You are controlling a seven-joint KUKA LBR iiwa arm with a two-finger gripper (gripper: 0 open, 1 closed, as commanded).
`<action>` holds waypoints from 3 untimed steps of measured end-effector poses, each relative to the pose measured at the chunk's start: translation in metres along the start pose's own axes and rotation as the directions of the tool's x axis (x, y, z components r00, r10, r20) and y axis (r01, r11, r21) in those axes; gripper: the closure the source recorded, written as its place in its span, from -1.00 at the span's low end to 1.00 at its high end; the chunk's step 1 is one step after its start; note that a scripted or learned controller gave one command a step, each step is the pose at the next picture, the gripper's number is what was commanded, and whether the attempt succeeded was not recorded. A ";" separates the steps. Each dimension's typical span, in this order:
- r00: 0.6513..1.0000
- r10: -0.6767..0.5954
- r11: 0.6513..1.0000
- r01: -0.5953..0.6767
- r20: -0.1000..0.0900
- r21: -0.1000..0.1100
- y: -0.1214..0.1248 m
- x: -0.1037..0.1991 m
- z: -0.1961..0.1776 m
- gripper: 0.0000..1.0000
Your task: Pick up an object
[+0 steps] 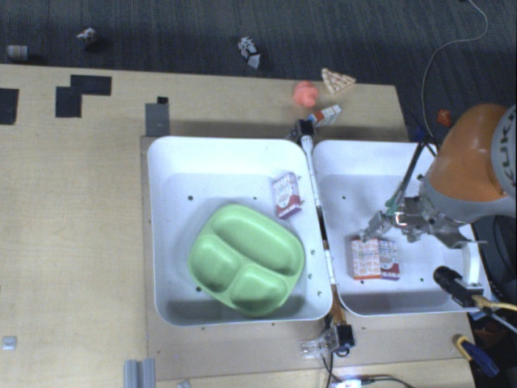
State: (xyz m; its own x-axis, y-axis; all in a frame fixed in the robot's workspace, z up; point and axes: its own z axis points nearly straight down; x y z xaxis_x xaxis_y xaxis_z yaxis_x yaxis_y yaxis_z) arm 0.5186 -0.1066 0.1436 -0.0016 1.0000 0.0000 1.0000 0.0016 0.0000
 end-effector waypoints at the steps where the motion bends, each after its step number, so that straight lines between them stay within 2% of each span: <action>1: 1.000 0.000 1.000 0.000 0.001 -0.010 -0.026 0.008 0.057 -1.00; 2: 1.000 0.000 1.000 0.000 0.002 -0.018 -0.023 0.008 0.044 1.00; 3: 1.000 -0.003 1.000 0.003 -0.001 -0.004 -0.031 0.070 -0.041 1.00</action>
